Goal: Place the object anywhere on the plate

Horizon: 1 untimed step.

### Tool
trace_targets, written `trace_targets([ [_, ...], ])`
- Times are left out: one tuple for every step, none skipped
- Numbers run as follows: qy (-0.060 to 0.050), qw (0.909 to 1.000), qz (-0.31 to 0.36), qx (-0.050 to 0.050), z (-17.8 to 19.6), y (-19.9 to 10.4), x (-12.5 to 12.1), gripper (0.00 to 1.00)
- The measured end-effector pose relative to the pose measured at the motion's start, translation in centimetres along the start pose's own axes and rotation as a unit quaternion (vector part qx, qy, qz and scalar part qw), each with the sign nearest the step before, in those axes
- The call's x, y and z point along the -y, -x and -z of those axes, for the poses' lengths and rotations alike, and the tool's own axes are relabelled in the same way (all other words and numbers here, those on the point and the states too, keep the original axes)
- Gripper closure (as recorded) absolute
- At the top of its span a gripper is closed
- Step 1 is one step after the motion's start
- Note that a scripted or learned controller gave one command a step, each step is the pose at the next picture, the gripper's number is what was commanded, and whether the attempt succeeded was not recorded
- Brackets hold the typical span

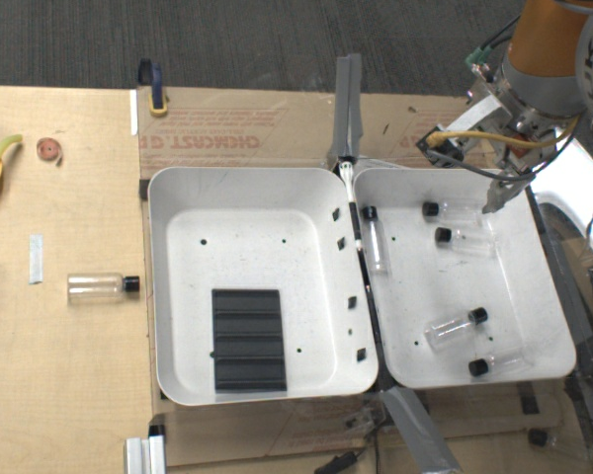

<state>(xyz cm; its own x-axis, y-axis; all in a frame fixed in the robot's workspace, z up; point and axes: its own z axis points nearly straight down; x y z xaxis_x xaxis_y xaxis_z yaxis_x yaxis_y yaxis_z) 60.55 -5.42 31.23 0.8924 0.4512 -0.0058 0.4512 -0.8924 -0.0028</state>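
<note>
Nothing is placed yet: the hand (494,201), whose grip I cannot tell, hovers at the right bin's (549,294) far edge while bottles (455,328) lie inside, the dark plate (247,341) bare.

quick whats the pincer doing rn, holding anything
pincer: over the upper right corner of the right bin, nothing seen between its tips; open or closed cannot be told from this view.
</note>
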Motion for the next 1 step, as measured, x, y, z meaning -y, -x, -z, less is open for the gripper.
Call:
trace_targets([
  [0.001,0.9999,0.011,-0.001,9.21,7.78,-4.48,0.00],
])
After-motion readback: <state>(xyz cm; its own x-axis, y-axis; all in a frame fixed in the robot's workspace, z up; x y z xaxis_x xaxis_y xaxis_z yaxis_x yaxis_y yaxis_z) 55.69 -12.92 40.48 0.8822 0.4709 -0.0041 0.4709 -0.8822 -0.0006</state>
